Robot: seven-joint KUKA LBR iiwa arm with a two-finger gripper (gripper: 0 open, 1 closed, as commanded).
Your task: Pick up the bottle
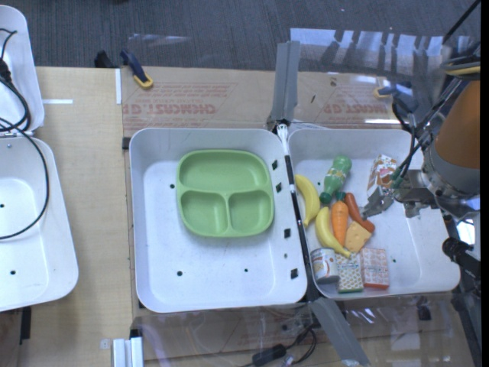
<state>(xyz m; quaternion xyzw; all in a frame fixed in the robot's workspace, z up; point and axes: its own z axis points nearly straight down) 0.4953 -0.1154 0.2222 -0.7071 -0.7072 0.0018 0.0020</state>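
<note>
The bottle (335, 178) is small and green with a green cap. It lies tilted in the right bin (420, 262), near the back and left of centre. Its lower end touches a carrot (357, 212) and a banana (309, 197). My gripper (380, 203) hangs low over the right bin, to the right of the bottle and slightly nearer the front. It is beside the carrot, just below a silver snack bag (380, 173). Nothing shows held in it. The grey arm with its orange band (464, 132) comes in from the right.
Around the bottle lie a second banana (327, 232), an orange carrot (338, 222), a cheese wedge (357, 237), a can (324, 266) and two small boxes (364, 271). The left bin (153, 274) holds a green divided plate (225, 192).
</note>
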